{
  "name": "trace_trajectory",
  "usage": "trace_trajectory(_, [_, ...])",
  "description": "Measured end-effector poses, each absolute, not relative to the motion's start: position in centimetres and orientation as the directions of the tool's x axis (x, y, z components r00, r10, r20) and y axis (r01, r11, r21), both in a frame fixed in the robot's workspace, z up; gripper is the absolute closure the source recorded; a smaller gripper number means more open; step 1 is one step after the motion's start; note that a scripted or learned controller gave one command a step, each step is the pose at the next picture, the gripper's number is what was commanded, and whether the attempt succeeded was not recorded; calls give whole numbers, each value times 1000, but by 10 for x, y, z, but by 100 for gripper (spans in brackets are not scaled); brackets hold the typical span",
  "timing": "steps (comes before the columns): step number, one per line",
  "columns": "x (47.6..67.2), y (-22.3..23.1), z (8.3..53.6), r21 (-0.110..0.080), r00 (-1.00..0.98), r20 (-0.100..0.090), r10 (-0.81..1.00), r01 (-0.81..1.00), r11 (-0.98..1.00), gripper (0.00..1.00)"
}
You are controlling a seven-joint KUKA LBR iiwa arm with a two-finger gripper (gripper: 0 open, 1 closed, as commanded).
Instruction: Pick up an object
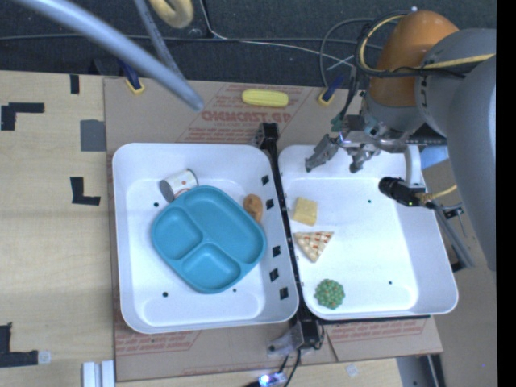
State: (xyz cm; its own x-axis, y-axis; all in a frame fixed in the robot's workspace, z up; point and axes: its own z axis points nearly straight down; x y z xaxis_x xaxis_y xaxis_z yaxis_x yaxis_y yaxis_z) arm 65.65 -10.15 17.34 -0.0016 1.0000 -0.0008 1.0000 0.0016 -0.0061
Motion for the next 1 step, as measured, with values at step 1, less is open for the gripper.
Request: trace_trajectory(1, [653,-97,128,-6,-2,-1,1000,1000,2,0])
